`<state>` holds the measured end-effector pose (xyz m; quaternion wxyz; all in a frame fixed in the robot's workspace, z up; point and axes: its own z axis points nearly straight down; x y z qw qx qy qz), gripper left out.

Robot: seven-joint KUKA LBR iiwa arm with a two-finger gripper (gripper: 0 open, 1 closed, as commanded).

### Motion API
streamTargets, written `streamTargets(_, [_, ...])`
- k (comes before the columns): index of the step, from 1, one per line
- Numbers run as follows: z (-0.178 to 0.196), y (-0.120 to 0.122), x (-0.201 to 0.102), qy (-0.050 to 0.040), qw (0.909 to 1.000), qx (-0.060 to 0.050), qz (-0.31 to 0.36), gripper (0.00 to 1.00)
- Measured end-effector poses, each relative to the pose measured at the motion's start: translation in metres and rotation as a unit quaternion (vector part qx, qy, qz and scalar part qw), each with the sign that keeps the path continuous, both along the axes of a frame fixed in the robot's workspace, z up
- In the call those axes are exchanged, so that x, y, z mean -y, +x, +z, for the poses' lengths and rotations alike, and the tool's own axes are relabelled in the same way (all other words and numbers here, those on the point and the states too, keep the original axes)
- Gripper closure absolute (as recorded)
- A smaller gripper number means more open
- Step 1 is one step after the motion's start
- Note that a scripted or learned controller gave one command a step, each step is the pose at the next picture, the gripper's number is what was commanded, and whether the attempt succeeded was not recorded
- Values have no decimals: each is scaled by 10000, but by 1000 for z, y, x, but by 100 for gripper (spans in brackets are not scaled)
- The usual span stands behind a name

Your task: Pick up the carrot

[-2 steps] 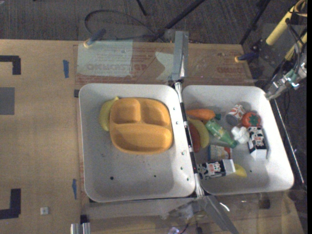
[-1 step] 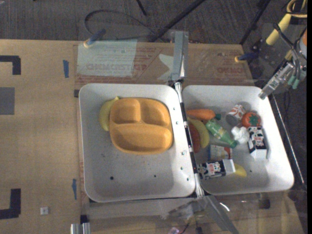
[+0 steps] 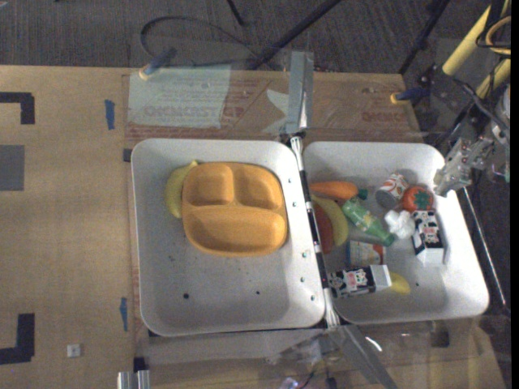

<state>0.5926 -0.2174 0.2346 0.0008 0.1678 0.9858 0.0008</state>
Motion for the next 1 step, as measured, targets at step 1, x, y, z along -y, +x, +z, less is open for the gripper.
streamTargets(1, [2,-4,-7,-1,9862,5,1656,100])
